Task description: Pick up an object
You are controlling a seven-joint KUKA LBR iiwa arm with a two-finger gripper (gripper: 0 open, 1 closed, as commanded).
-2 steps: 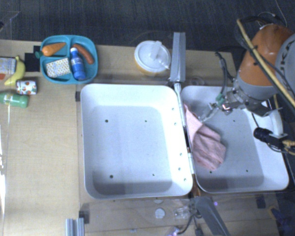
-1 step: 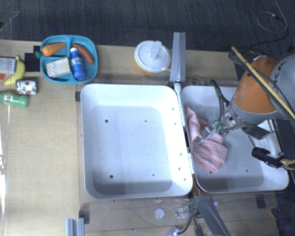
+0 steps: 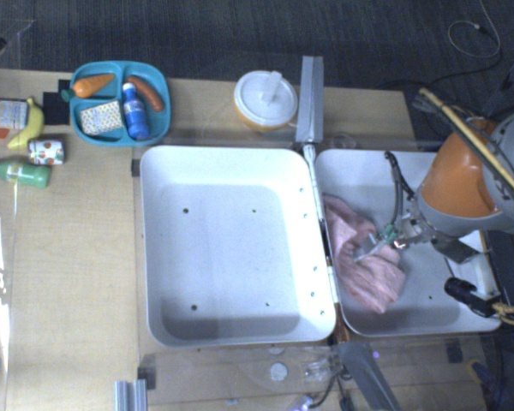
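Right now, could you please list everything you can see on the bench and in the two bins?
cloth: one, pink, crumpled in the right bin, against its left wall
left bin: one, white, middle of bench
right bin: one, white, beside the left bin
divided plate: one, blue, far left, holding toy food and a small blue bottle
lidded cup: one, white lid, yellow base, behind the bins
banana: one, yellow, left edge
small can: one, left edge
green bottle: one, lying flat, left edge
arm: one, grey with an orange band, from the right
gripper: one, at the cloth's upper edge
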